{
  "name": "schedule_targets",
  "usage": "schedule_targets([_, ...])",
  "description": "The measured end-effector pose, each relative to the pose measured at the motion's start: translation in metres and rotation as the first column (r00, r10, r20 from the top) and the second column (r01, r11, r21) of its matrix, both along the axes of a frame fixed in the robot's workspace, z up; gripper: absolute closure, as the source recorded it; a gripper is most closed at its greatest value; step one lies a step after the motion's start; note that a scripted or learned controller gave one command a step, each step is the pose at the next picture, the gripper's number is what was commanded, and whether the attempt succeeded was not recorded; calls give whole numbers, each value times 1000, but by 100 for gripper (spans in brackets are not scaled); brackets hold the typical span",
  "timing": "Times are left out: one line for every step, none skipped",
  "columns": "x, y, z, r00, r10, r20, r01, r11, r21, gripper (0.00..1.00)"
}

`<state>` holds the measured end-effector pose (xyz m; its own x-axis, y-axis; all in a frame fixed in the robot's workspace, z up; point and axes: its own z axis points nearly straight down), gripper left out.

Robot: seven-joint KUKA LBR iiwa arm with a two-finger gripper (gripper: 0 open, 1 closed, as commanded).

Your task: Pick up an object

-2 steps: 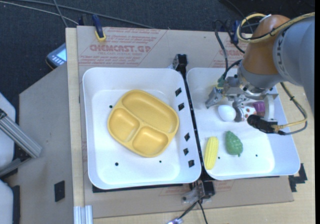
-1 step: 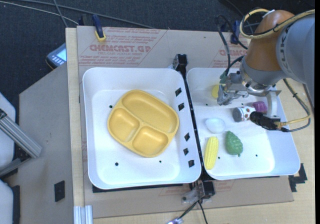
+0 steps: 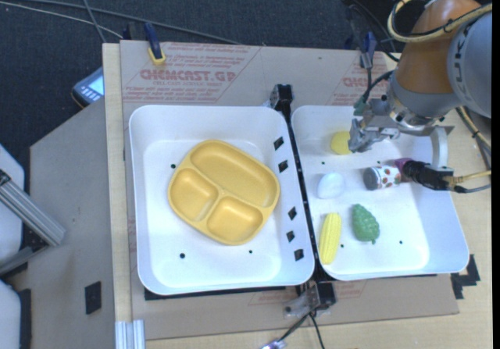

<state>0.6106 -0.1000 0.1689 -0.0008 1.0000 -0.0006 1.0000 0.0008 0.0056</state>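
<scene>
You see the gripper (image 3: 361,139) low in the right bin (image 3: 437,258), just beside a small yellow object (image 3: 340,143); whether it grips anything, you cannot tell; nothing looks lifted, so the pick seems still to do; a corn cob (image 3: 330,236), green piece (image 3: 365,223), white lump (image 3: 330,183) lie nearby; a yellow tray (image 3: 223,190) sits in the left bin (image 3: 148,207).

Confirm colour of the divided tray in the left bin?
Yellow divided tray, clearest in camera view.

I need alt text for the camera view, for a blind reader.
The gripper hangs over the right bin beside a yellow ball; corn, a green toy and a can lie there. The left bin holds a yellow tray.
</scene>
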Motion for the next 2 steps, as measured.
schedule_targets([6,5,63,1000,1,3,-1,1000,0,100])
schedule_targets([6,6,74,1000,0,-2,0,1000,1,100])
